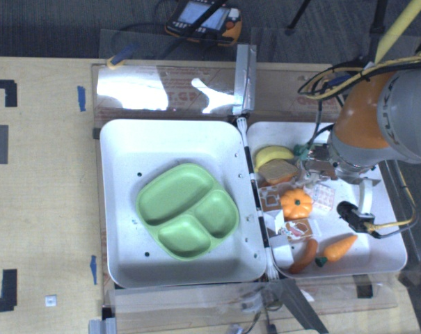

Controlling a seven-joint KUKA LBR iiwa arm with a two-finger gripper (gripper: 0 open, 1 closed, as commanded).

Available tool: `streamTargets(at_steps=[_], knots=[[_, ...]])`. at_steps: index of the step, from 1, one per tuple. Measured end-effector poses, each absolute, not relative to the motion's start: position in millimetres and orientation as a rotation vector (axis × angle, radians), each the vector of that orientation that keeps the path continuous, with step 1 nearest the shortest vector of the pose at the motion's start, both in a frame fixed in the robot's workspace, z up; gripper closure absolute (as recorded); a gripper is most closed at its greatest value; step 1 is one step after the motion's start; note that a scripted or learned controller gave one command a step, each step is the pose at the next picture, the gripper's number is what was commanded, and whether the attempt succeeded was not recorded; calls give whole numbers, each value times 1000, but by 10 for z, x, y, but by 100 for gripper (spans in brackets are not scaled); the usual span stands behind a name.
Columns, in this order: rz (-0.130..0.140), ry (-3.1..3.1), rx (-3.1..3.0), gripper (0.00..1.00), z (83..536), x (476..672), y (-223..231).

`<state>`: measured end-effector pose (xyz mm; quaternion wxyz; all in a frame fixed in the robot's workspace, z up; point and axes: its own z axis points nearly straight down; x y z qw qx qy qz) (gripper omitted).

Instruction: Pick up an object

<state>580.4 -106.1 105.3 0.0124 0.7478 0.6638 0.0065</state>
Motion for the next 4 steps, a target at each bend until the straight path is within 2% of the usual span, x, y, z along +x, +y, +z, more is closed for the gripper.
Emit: streamTargets(at_steps=[1,2,3,4], knots=[[15,2071,2339,100,927,4918,-1515],[17,2079,2337,0,912,4921,-1483],[8,1884,2465,0,934,5186,-1100],[3,1953,2451,0,989,4806,-1736]])
